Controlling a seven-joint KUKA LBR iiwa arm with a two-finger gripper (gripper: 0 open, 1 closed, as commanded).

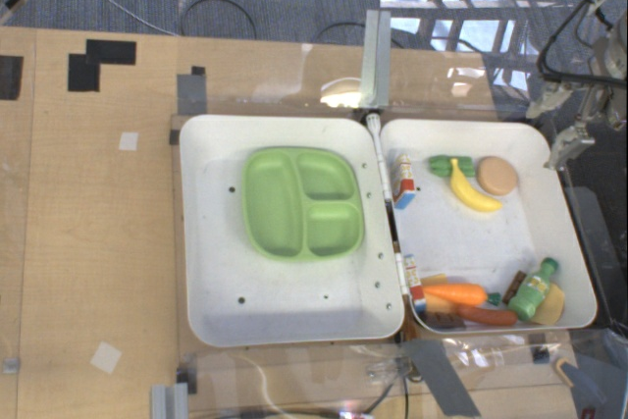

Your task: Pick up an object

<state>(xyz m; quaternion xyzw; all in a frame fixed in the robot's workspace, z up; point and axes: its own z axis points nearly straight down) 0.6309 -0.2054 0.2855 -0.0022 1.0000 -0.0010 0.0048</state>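
The right bin (pixel 549 211) holds several toy foods. A yellow banana (pixel 474 191) lies at its back beside a tan round bun (pixel 497 176) and a small green item (pixel 449 166). An orange carrot (pixel 453 292) and a red sausage (pixel 483 315) lie along the front wall. A green bottle (pixel 532 290) and a yellow piece (pixel 552 305) sit in the front right corner. A small white tube (pixel 404 180) rests against the left wall. My gripper (pixel 572 140) hangs at the bin's back right corner, outside the rim and apart from all objects.
The left bin (pixel 211 240) holds a green divided plate (pixel 301 203). A metal post (pixel 376 64) stands behind the wall shared by the bins. Black cables (pixel 579 25) loop above the arm at the upper right. Bare wooden bench (pixel 88 240) lies to the left.
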